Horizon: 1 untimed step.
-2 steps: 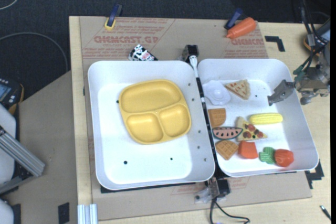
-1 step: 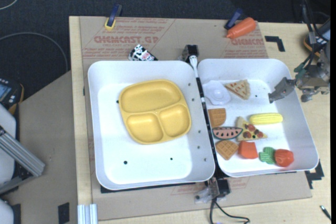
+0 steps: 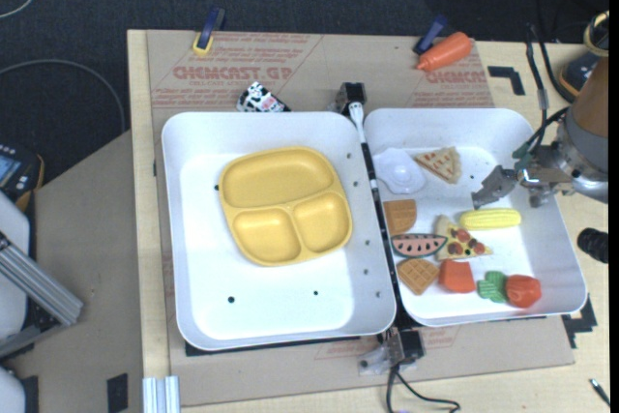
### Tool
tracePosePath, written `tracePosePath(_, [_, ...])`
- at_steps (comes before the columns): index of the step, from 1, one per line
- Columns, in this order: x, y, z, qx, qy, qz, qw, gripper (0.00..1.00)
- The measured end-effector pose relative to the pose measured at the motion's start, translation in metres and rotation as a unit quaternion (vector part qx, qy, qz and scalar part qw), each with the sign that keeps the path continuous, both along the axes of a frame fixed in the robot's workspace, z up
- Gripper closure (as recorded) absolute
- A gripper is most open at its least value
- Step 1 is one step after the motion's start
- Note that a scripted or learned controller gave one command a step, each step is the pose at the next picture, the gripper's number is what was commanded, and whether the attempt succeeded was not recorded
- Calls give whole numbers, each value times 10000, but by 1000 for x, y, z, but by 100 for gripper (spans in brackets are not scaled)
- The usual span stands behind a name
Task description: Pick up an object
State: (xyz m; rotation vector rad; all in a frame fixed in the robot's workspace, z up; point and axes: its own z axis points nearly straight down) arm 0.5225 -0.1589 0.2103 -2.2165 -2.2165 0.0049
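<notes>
The right bin (image 3: 542, 247) holds several toy foods. Among them are a yellow corn cob (image 3: 495, 219), a triangular sandwich (image 3: 440, 163), a toast slice (image 3: 399, 213), a watermelon slice (image 3: 418, 244), a pizza slice (image 3: 464, 246), a waffle (image 3: 418, 277), a red block (image 3: 456, 276), a green piece (image 3: 493, 285) and a tomato (image 3: 523, 291). My gripper (image 3: 507, 188) hangs over the bin's right half, just above and behind the corn cob. Nothing shows held in it.
The left bin (image 3: 193, 256) carries a yellow divided plate (image 3: 285, 205). A clear white lump (image 3: 398, 174) lies near the right bin's back left. On the bench behind the bins are a toy carrot (image 3: 445, 51), a black-and-white toy (image 3: 259, 99) and a yellow clamp (image 3: 205, 38).
</notes>
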Motion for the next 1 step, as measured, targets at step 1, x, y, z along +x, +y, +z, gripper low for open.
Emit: tracePosePath(1, [1, 0, -43, 0, -2, -1, 10000, 0])
